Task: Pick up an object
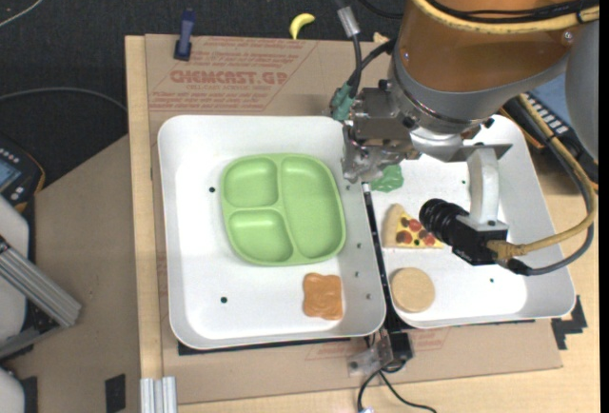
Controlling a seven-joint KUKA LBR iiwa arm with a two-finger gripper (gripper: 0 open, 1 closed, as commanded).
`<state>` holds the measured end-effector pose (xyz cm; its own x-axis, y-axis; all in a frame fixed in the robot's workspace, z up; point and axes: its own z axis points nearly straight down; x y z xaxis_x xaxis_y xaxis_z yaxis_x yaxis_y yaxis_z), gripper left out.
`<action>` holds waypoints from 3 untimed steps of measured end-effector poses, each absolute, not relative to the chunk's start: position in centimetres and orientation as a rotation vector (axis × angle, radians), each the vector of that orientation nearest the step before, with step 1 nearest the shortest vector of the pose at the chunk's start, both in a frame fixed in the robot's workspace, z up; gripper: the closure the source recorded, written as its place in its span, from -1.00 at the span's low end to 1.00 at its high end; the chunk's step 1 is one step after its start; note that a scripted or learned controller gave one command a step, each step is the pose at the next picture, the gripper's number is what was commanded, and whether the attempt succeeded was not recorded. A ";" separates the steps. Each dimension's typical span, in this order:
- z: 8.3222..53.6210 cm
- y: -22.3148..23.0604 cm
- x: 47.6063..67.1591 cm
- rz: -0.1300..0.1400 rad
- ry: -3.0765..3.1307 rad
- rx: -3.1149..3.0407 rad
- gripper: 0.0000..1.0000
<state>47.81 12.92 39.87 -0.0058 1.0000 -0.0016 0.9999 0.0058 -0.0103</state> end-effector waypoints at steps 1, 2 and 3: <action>41.5 12.7 48.0 -0.006 -2.225 -2.220 1.00; 45.4 16.1 49.2 -0.009 -2.228 -2.218 1.00; 38.7 22.9 47.7 0.012 -2.227 -2.208 1.00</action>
<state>47.69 22.85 38.74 -0.0083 1.0000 -0.0016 0.9999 0.0083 -0.0092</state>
